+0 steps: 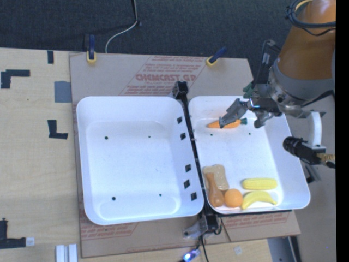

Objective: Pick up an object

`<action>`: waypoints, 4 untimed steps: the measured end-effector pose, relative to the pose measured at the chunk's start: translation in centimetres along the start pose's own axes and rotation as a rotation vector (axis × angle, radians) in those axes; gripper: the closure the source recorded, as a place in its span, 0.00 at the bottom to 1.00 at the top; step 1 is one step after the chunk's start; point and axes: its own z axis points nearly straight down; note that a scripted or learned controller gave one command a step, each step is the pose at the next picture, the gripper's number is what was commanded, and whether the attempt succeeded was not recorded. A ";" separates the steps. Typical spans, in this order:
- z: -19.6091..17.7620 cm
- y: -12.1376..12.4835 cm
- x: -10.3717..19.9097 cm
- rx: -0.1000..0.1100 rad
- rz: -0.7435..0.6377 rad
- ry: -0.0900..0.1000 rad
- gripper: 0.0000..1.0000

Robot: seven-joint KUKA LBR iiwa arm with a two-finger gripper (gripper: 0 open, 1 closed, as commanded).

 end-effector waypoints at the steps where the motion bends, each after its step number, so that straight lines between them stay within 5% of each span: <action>1: 7.8 -0.9 6.6 0.025 -0.003 0.003 0.00; 2: 2.7 9.4 4.1 0.007 0.003 -0.001 0.00; 3: -6.6 14.5 9.7 0.004 -0.003 0.002 0.00; 4: -7.0 14.3 9.4 0.017 0.002 -0.002 1.00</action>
